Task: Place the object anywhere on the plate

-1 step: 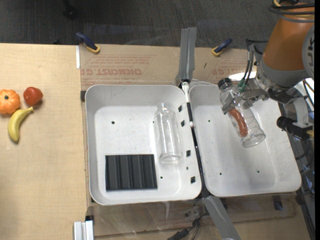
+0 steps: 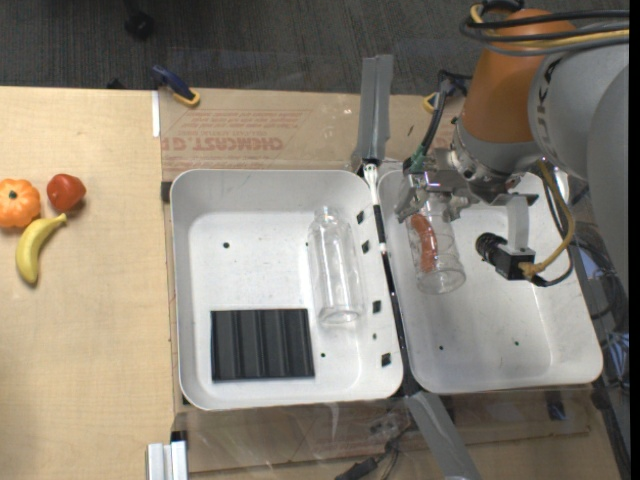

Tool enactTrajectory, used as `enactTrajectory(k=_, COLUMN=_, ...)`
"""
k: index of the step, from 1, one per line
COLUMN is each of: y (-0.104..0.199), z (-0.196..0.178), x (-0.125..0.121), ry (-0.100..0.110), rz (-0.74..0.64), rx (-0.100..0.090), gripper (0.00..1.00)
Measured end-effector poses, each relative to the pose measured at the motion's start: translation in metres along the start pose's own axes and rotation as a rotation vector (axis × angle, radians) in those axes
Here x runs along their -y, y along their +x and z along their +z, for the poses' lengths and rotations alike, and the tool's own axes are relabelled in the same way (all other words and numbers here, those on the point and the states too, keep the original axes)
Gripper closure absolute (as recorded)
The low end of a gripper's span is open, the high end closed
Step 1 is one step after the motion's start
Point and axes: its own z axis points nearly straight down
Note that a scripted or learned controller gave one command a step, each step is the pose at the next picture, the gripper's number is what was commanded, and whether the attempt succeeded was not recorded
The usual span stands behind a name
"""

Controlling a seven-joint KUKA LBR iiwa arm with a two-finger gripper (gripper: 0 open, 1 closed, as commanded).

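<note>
Grey arm with orange band (image 2: pixel 520 78) reaches over the right white bin (image 2: pixel 520 358), presumably for pickup. Its gripper (image 2: pixel 432 196) sits atop the clear plastic cup (image 2: pixel 440 263); whether it grips cannot be told. The target black ribbed plate (image 2: pixel 262 344) lies well apart in the left white bin (image 2: pixel 250 208).

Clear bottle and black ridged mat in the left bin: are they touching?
Cannot tell. In the camera view, the bottle's lower end sits right at the mat's top right corner.

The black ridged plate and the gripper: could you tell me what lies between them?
In the camera view, a clear plastic bottle lies between the black ridged plate and the gripper, then the rims where the two white bins meet.
</note>
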Motion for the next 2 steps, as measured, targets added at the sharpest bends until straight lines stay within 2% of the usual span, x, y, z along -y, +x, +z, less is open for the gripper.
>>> enactTrajectory(k=1, y=0.045, z=-0.035, x=0.074, ry=0.0, rz=-0.143, rx=0.0, gripper=1.0)
enactTrajectory(k=2, y=0.104, z=-0.052, x=0.095, ry=-0.001, rz=-0.144, rx=0.001, gripper=1.0)
